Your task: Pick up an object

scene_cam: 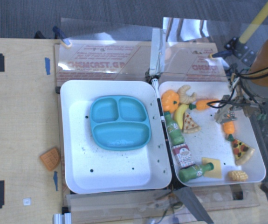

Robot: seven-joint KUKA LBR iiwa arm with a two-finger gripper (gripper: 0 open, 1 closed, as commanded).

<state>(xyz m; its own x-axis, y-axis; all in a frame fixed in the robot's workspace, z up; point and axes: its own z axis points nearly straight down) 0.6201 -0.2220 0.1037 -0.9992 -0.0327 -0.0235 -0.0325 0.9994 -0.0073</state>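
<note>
The right bin [255, 139] holds several toy foods: an orange fruit [170, 101], a tan ginger-like piece [185, 93], a banana [180, 113], a carrot [202, 104], a pizza slice [190, 123], a red-white packet [183, 154], a green bottle [192, 172], a cheese wedge [212, 167], corn [237, 175] and a second pizza slice [242, 150]. My gripper [227, 114] hangs over the bin's right part, just above a small orange piece [229, 128]. I see nothing held in it.
The left bin [78, 171] bears a blue divided plate [120, 122]. Another green bottle [173, 130] lies along the divider between the bins. A brown waffle-like piece [50, 158] rests on the wooden bench to the left. Cables trail from the arm at the right.
</note>
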